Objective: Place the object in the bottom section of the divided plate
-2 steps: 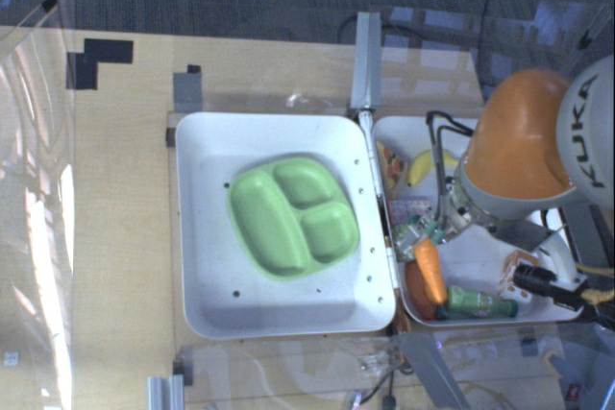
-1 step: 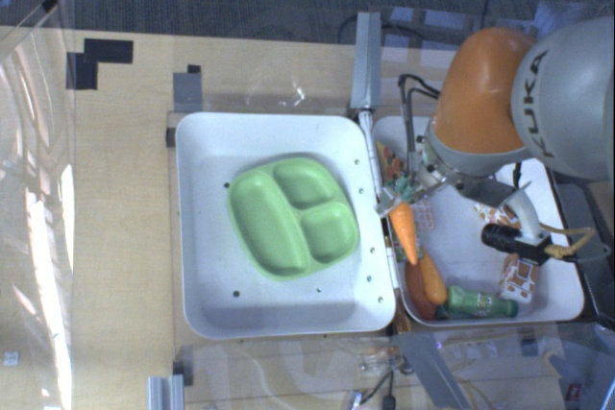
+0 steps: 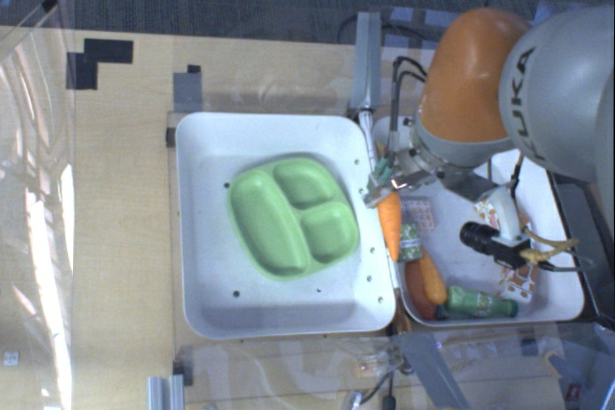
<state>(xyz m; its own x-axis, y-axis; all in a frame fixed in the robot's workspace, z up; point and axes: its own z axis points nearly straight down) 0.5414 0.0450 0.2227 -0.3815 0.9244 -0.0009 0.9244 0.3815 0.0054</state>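
Camera view: my tool sits at the top end of the carrot; its state is indeterminable. The green divided plate occupies the left bin.

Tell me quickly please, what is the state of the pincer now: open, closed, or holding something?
Pincer: cannot be told; it sits at the top end of the carrot, near the wall between the two bins.

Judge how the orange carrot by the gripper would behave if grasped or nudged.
The orange carrot-shaped toy looks rigid and smooth, so it may slip between fingertips. Its tapered, rounded body probably rolls or pivots when pushed. It lies by the right white bin's left wall, under the gripper, so a nudge could jam it there.
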